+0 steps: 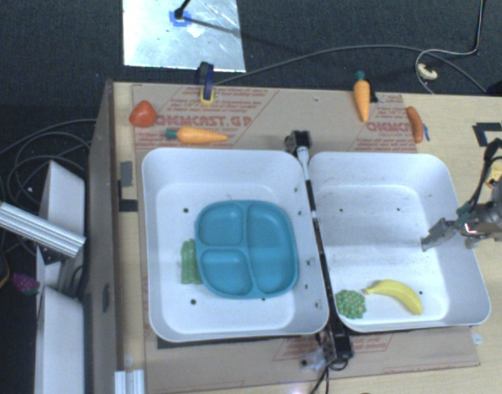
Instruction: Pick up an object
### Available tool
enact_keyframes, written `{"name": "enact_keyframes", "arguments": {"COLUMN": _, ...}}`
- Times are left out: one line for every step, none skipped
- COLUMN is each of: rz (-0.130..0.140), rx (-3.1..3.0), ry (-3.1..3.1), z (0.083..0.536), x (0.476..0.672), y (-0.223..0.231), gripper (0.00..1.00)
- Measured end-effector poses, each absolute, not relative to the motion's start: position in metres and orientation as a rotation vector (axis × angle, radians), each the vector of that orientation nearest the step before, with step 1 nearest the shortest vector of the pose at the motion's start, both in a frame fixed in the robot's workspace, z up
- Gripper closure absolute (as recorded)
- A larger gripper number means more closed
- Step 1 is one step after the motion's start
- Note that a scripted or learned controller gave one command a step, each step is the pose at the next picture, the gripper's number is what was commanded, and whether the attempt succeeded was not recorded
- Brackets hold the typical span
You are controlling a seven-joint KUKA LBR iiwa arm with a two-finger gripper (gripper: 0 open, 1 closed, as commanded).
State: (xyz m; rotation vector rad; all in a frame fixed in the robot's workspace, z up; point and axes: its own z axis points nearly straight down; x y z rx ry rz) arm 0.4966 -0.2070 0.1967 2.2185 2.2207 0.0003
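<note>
A yellow banana (395,294) lies near the front of the right bin (382,183), with a green broccoli-like piece (350,304) just to its left. The left bin (164,187) holds a blue divided plate (246,249), and a green block (189,262) rests against the plate's left edge. My gripper (438,235) reaches in over the right bin's right side, above and to the right of the banana and apart from it. Nothing shows in its grasp.
On the cardboard behind the bins lie a carrot (201,136), a red tomato-like piece (142,114), a second carrot (362,98) and an orange-red piece (415,123). Clamps (300,143) sit at the divider between the bins. Cables run across the floor at the left.
</note>
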Motion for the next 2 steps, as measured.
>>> {"name": "enact_keyframes", "arguments": {"rz": 0.001, "rx": 2.218, "ry": 2.224, "z": 0.148, "x": 0.487, "y": -0.15, "gripper": 0.0}}
{"name": "enact_keyframes", "arguments": {"rz": 0.002, "rx": 2.215, "ry": 2.223, "z": 0.189, "x": 0.553, "y": -0.172, "gripper": 0.0}}
